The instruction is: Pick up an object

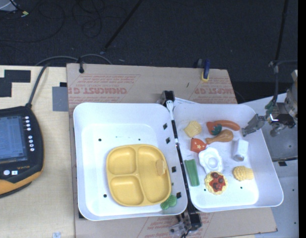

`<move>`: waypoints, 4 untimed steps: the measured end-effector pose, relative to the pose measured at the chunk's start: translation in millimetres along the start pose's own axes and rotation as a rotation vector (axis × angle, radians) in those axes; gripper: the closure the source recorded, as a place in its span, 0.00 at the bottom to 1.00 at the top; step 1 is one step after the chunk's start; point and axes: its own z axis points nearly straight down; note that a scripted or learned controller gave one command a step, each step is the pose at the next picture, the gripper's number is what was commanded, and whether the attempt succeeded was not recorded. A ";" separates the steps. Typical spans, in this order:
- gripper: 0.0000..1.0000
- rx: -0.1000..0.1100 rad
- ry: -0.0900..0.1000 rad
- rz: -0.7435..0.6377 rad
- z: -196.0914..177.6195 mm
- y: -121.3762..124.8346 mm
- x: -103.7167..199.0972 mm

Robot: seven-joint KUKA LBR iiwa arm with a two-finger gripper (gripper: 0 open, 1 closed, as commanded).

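The right bin (272, 192) holds several toy foods: a yellow cheese block (193, 129), an orange sausage (225, 125), a tan drumstick (220, 138), a red wedge (198, 145), a white fried egg (211, 159), a green stick (192, 172), a berry tart (215, 182), a corn cob (242, 172) and a pale cylinder (240, 149). My gripper (270, 119) hangs at the bin's far right rim, up and to the right of the cylinder, touching none of the foods.
The left bin (88, 133) carries a yellow divided plate (138, 175) with a small tan piece (160, 166) on it, and a green leafy toy (168, 202) lies in its near right corner. A teach pendant (14, 143) rests on the bench at left. A clamp (206, 71) stands on the cardboard behind.
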 end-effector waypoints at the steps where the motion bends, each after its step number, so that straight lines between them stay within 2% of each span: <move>1: 1.00 0.001 0.001 0.000 -9.8 -0.2 -0.8; 2: 1.00 0.017 0.008 -0.001 143.4 -42.6 23.6; 3: 1.00 -0.001 0.004 -0.009 58.9 -63.4 125.9; 4: 1.00 0.005 0.005 -0.009 70.4 -65.0 224.7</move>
